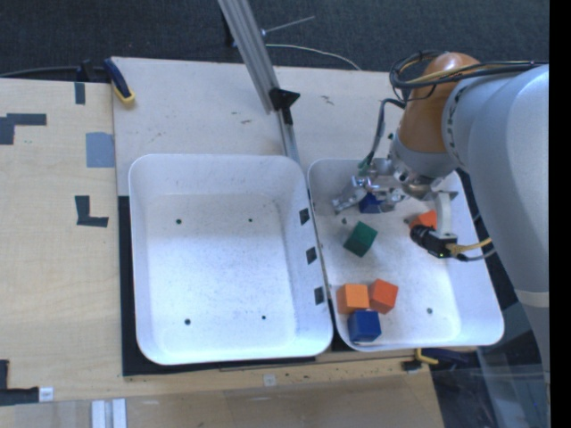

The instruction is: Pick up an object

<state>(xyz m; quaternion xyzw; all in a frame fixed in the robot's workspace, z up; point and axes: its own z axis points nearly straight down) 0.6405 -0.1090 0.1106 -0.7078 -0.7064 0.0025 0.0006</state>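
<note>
Since the hand sits low in the right bin over a blue block, it's likely mid-grab — grip state unclear. Green block lies just beside it.

pale wooden bench with grey tape marks — dark carpet floor behind, a slanted metal rail.

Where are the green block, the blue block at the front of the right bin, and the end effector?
green block (pixel 360 238), camera view, middle of its top face.
blue block (pixel 364 325), camera view, middle of its top face.
end effector (pixel 368 196), camera view, between its fingertips.
</note>
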